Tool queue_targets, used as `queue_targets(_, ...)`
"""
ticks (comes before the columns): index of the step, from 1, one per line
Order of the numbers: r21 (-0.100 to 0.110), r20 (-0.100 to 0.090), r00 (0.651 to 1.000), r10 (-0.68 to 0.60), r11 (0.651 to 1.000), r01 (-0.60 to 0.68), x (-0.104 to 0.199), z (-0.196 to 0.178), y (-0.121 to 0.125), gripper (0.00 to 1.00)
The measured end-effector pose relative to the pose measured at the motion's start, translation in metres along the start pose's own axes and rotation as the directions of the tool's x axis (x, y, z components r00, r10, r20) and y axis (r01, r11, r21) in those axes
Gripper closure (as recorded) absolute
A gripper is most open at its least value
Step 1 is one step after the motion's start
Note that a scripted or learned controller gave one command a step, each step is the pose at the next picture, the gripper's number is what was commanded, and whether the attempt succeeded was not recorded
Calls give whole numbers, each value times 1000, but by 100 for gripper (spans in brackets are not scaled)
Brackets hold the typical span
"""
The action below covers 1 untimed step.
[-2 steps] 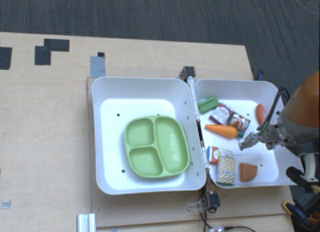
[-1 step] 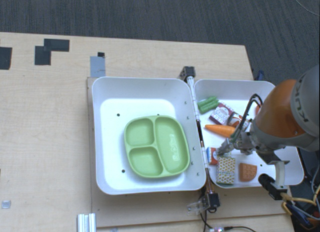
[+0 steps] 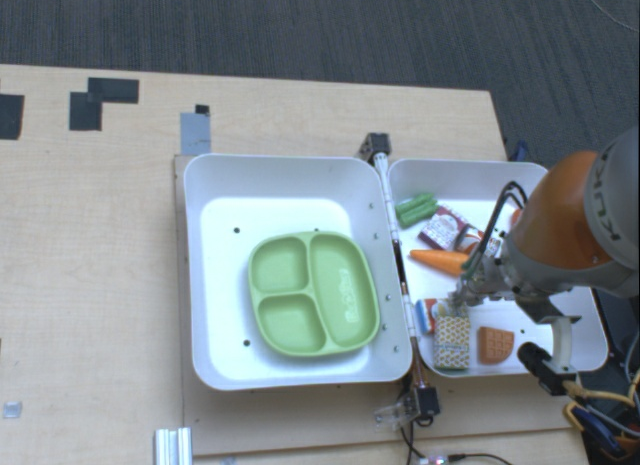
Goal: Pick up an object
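Note:
My gripper (image 3: 463,296) reaches down into the right bin (image 3: 590,353), hanging from the grey arm with its orange band (image 3: 560,223). Its tip sits just below the right end of an orange carrot (image 3: 436,259) and just above a patterned beige box (image 3: 452,341). A small blue and red item (image 3: 428,315) lies to the gripper's lower left. An orange-brown square piece (image 3: 495,344) rests right of the box. At the back of the bin I see a green vegetable (image 3: 415,208) and a dark red packet (image 3: 446,225). Nothing is visibly between the gripper's tips.
The left bin (image 3: 215,253) holds a light green divided plate (image 3: 314,294). A ridge (image 3: 392,253) separates the two bins. Black cables (image 3: 505,203) run along the arm. The wooden bench (image 3: 90,283) extends to the left.

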<state>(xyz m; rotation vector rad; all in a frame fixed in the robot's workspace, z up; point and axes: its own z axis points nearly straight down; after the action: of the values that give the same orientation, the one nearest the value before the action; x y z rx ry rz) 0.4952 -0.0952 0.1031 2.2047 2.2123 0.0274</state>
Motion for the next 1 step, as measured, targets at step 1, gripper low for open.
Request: queue_targets(1,0,0,1000,0,1000,0,0,0,0,0)
